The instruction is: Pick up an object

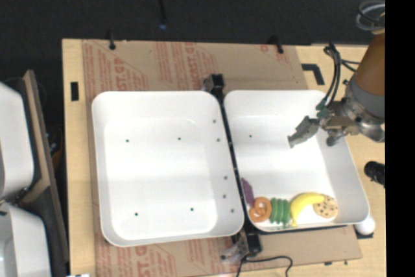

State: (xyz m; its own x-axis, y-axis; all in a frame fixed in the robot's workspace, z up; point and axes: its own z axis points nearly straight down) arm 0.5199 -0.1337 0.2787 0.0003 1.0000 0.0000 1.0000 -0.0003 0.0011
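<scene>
The arm (371,74) comes in from the right, its orange band sitting above a grey wrist, and the gripper (303,133) hangs over the upper middle of the right bin (272,104), pointing left toward the divider between the two bins. Its fingers (299,137) look dark and slightly spread, with nothing between them, though at this size the gap is hard to judge and I can't say for sure how far apart they stand. The objects are all bunched along the near edge of the right bin, well apart from the gripper: an orange ring (260,209) at the left, a green ridged piece (281,211) just beside it, then a banana (305,202), and a cookie (325,207) touching the banana's right end. A small purple thing (247,190) lies against the bin's left wall just above the ring. The left bin (117,107) sits right alongside, both resting on a cardboard sheet (162,65) that covers the bench.
</scene>
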